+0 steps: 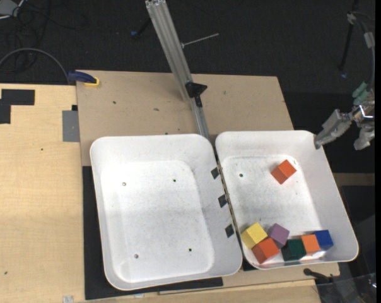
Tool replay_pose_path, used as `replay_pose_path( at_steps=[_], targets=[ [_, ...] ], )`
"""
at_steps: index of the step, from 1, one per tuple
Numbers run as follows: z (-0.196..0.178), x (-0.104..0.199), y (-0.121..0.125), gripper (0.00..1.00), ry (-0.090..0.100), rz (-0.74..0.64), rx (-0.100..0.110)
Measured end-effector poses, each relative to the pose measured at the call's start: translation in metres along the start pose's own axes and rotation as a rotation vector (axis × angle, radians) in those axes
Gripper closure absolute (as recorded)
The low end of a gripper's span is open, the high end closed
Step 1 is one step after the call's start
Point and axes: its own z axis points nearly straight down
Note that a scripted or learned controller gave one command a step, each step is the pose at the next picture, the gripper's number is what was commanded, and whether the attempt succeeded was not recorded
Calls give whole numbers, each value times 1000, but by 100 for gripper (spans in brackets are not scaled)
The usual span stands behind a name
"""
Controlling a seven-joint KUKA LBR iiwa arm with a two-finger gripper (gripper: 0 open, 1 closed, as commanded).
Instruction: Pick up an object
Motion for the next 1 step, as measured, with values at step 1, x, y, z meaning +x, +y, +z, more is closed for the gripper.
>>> replay_pose_path(
  at_steps=[1],
  targets=[
    [-81,47,-10,0,0,-1,-5]
  ],
)
